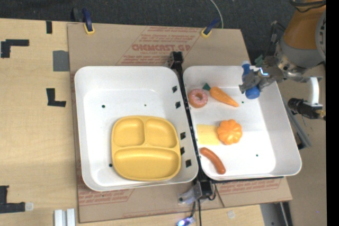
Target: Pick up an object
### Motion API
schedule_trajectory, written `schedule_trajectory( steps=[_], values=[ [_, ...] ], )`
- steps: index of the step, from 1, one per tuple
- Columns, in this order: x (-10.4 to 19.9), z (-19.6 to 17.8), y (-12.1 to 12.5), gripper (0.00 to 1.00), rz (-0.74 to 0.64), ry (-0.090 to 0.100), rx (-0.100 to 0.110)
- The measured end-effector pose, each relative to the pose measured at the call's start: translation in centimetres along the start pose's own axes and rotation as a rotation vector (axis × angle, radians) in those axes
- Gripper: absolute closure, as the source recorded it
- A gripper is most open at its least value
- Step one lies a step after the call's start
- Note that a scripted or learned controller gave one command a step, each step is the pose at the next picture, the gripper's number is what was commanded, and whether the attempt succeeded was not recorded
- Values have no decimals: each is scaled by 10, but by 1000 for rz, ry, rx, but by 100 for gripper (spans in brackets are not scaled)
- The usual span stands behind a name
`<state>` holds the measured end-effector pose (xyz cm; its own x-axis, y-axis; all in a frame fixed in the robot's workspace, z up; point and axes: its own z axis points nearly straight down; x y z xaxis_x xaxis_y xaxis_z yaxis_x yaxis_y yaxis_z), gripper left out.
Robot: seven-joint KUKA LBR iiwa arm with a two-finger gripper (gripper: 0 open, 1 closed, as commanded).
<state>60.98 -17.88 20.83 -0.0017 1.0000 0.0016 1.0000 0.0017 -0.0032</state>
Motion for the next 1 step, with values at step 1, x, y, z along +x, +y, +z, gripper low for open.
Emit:
schedule_trajectory(
  steps=[1],
  values=[
    [46, -1, -2, 100, -3, 0, 2]
  ],
)
